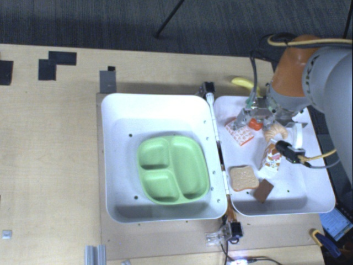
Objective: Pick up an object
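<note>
Wide bare floor in the left bin from 9 through 12 to 2 o'clock; blocked at centre and toward 5 o'clock by the green divided plate. Crowded in the right bin: 12 to 2 o'clock taken up by the arm and end effector, with a red-and-white packet and a croissant just beside. Toast slice and brown block, close together, at 7 o'clock; white sachet at centre. Open strip at 4 to 5 o'clock, along the near right wall. Yellow banana at 11 o'clock, on the worktop past the far rim.
</note>
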Robot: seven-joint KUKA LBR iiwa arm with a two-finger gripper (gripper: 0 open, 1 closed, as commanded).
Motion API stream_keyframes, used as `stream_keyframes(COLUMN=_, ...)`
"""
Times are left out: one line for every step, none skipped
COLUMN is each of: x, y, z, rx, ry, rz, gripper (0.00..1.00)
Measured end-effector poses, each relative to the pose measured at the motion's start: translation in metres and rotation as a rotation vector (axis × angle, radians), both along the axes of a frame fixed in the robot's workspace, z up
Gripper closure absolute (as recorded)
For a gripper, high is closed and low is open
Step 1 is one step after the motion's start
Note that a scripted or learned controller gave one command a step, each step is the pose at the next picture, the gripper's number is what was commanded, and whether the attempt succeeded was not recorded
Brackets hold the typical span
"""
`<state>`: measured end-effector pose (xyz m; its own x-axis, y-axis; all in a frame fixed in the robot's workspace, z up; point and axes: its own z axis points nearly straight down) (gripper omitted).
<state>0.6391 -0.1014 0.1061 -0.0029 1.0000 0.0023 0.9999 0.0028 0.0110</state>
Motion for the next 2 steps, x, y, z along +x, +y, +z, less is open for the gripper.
stream_keyframes(x=0.001, y=0.001, z=0.011, rx=0.0, ry=-0.003, rz=0.001, gripper=1.0)
stream_keyframes(x=0.03, y=0.078, z=0.103, rx=-0.001, ry=0.005, rz=0.003, gripper=1.0)
